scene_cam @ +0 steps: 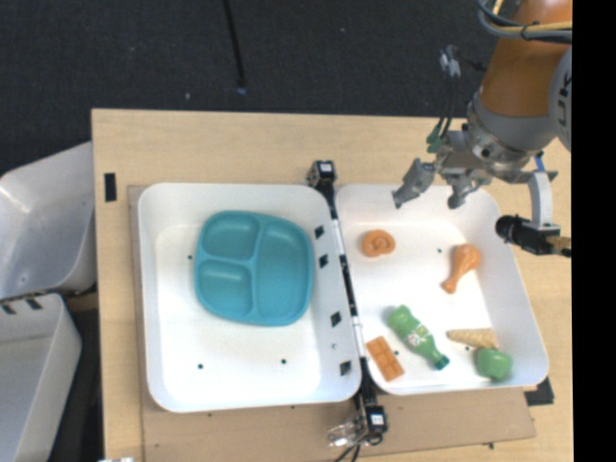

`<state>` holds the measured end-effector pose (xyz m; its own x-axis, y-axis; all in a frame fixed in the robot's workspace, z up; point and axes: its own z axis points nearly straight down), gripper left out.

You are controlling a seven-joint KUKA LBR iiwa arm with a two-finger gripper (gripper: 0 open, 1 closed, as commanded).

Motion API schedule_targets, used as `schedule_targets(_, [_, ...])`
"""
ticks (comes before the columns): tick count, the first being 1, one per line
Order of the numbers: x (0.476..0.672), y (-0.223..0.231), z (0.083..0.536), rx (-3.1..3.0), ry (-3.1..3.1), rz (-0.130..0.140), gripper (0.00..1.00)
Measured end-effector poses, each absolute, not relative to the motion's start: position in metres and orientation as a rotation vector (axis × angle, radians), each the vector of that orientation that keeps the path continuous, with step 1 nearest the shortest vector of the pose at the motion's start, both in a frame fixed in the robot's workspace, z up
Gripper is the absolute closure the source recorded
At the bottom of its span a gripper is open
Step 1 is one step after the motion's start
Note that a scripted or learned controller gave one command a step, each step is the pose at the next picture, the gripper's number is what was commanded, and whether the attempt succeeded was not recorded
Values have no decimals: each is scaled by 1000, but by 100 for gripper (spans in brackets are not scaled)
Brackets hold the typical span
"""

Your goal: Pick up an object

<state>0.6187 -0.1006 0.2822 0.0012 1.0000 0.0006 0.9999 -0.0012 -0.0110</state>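
Hovering over the far edge of the right bin (510, 258): gripper (435, 189), fingers spread apart and gripping nothing. Lying on that bin's floor: orange ring (378, 243) near the far left, drumstick (461, 266) to the right of it. Resting along the near side, left to right: waffle (385, 358) by the near-left corner, green bottle (418, 335) lying tilted, cone (474, 336), green pepper (493, 363) just beside the cone. Sitting in the left bin (173, 373): teal divided plate (255, 267).

floor (289, 37): dark carpet | bench (241, 147): light wood | left: white containers (38, 229)
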Motion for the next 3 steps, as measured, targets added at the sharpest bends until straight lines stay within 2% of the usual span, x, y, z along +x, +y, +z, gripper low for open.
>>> schedule_targets(1, [621, -100, 289, -2222, -2223, -2, 0])
schedule_targets(3, [631, -103, 178, -2222, -2218, 7, 0])
